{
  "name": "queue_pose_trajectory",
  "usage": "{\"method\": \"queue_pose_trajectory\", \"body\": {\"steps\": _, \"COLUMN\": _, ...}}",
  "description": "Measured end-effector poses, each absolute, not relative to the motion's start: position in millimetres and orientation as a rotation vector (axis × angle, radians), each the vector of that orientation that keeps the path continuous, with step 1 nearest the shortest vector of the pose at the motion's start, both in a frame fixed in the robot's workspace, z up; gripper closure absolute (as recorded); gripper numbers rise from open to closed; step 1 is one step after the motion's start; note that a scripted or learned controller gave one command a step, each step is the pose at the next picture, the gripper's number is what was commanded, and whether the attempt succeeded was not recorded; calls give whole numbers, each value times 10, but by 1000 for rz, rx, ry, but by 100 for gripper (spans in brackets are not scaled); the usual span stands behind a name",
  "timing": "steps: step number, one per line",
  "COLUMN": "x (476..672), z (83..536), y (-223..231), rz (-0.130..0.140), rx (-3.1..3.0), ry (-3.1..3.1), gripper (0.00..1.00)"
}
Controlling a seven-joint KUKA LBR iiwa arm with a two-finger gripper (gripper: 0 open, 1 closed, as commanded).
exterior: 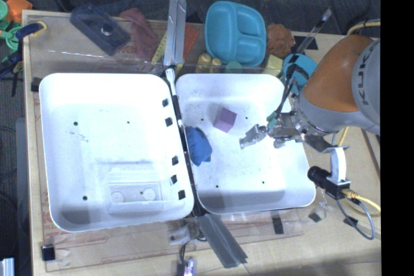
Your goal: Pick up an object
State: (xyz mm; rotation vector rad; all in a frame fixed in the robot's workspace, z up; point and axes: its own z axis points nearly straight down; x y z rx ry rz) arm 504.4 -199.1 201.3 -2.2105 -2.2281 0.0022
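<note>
A small purple cube (225,119) rests in the right bin (284,194), toward its back middle. A crumpled blue object (198,145) lies against that bin's left wall. My gripper (253,136) hangs over the right bin's middle, right of the purple cube and apart from it, with nothing visible between its tips. The grey arm with its orange band (333,77) comes in from the right.
The left bin (58,139) sits beside the right one, split by a divider with black clips (176,145). Behind the bins lie a teal tray (235,33), a dark block (100,28) and other clutter. Cables (352,197) trail at the right.
</note>
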Motion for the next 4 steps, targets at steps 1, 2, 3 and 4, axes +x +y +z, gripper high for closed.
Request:
{"method": "queue_pose_trajectory", "body": {"steps": 1, "x": 5733, "z": 918, "y": -1918, "rz": 1, "rx": -2304, "ry": -2134, "gripper": 0}}
{"method": "queue_pose_trajectory", "body": {"steps": 2, "x": 6269, "z": 935, "y": -1838, "rz": -2, "rx": -1958, "ry": -2460, "gripper": 0}}
{"method": "queue_pose_trajectory", "body": {"steps": 3, "x": 5970, "z": 922, "y": -1393, "rz": 1, "rx": -2012, "ry": -2412, "gripper": 0}}
{"method": "queue_pose_trajectory", "body": {"steps": 4, "x": 5970, "z": 1017, "y": -1389, "rz": 3, "rx": -2006, "ry": -2414, "gripper": 100}}
